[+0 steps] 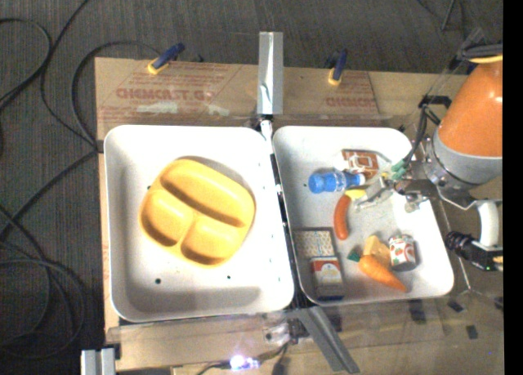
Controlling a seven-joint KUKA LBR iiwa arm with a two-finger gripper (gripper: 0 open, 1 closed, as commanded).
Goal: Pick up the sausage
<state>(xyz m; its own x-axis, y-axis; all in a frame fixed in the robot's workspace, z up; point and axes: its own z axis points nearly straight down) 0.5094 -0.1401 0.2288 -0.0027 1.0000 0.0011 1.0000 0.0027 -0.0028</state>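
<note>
The sausage (341, 216) is a short orange-red piece lying nearly upright in the picture, in the middle of the right bin (425, 283). My gripper (373, 194) reaches in from the right and hovers just to the right of the sausage's upper end, a small gap away. Nothing shows in its grasp. The grey wrist with the orange band (478, 108) rises over the bin's right rim.
Around the sausage lie a blue bottle (334, 180), a brown packet (360, 158), a patterned card (314, 243), a small box (327, 270), a carrot (382, 272) and a little can (401, 252). The left bin (118, 283) holds a yellow divided tray (198, 211).
</note>
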